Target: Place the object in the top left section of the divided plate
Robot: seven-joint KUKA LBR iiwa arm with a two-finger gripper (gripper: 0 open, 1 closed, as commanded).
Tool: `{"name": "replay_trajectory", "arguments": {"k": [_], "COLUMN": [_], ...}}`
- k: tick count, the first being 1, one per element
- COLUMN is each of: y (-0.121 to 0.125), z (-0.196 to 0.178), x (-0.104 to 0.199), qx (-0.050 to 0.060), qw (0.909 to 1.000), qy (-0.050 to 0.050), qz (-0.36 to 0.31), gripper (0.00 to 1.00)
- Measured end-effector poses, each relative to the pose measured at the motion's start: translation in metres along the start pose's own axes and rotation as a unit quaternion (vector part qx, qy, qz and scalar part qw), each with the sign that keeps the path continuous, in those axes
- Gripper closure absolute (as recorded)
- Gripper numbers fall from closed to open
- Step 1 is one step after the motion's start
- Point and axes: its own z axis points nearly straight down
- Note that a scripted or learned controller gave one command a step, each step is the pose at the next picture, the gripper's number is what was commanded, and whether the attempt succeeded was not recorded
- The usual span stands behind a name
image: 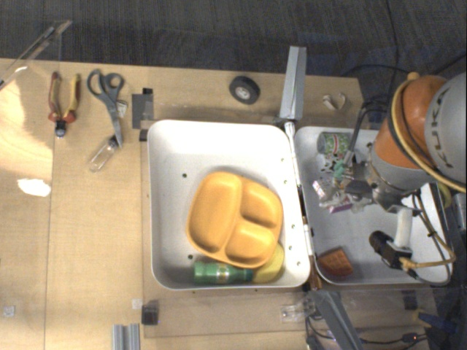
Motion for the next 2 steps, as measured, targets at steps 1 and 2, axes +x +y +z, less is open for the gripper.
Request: {"name": "replay_trajectory", "arguments": {"k": [1,2], "y": [-0.0148,-0.0148], "z": [0.0005,0.0005], "x": [0.0548,0.0547], "qx": [0.000,0.000], "qw": [0.9996,0.9996], "qy": [0.000,0.000], "qz": [-0.029,-0.029], "gripper": [1.00,0.00]}}
